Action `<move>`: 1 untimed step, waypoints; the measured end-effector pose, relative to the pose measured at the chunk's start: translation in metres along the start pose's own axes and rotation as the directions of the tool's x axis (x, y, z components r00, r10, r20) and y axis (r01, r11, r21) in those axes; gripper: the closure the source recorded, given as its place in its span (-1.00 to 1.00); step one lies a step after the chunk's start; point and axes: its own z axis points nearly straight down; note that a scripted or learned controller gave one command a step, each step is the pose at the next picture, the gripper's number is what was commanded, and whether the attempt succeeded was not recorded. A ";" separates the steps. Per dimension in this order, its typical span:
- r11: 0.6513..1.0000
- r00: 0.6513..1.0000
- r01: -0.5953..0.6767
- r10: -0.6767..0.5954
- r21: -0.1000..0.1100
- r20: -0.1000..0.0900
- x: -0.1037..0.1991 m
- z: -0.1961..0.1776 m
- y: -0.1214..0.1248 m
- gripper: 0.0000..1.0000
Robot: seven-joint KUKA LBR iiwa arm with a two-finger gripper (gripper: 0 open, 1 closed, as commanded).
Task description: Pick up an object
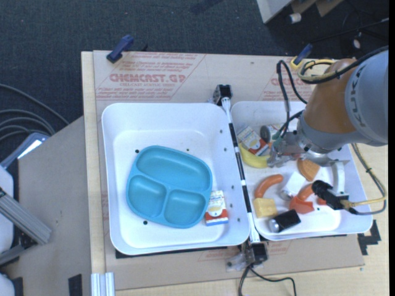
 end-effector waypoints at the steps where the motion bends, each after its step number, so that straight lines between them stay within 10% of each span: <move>1: 1.000 1.000 0.000 0.000 0.002 0.000 0.000 0.000 0.000 -1.00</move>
